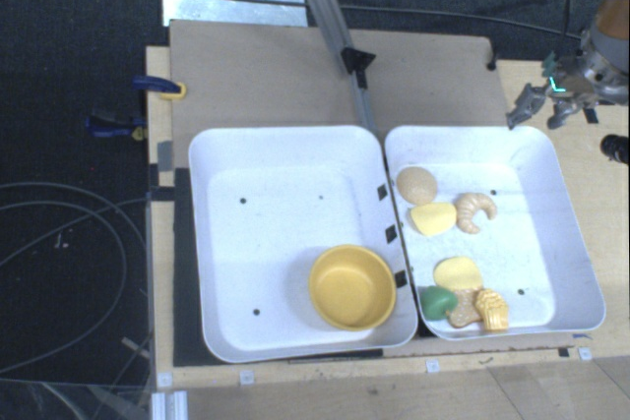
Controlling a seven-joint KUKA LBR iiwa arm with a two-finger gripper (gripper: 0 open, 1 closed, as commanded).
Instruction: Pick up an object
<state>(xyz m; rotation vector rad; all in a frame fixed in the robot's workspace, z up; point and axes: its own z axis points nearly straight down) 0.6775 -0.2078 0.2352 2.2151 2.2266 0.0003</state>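
Croissant (476,210) among crowded food in our right bin (561,202).
Our gripper (547,108) hangs open above the rim; yellow bowl (352,286) sits left.

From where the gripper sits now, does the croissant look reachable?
Probably yes. The gripper hangs over the right bin's far corner, and the croissant lies uncovered, apart from the yellow piece beside it.

Yellow bowl (352,286) in white left bin (246,172); green piece (437,299) (dark, glossy) among tan and pale-yellow pieces.
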